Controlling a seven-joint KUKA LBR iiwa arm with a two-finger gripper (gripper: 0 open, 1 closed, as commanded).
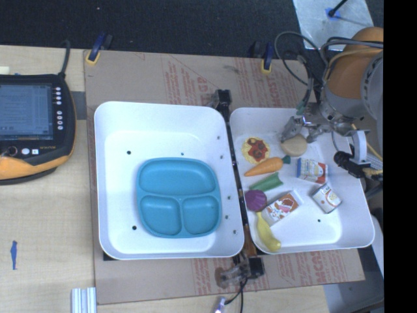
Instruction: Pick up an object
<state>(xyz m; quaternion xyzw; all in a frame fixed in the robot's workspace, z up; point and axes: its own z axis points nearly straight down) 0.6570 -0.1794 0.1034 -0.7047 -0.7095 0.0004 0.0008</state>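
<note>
My gripper (300,133) hangs over the back of the right bin (348,237), its two metal fingers spread apart and open. A tan rounded toy (294,147) lies just below the fingertips, not held. Close by in the same bin are a small pizza toy (255,149), an orange carrot (264,167), a green vegetable (266,182), a purple eggplant (255,200), a yellow banana (267,234), a red-and-white box (282,207) and two small cartons (311,169) (326,198).
The left bin (114,129) holds a blue divided tray (178,196). A teach pendant (29,126) lies on the bench at the far left. Cables loop above the arm's orange band (348,70) at the right.
</note>
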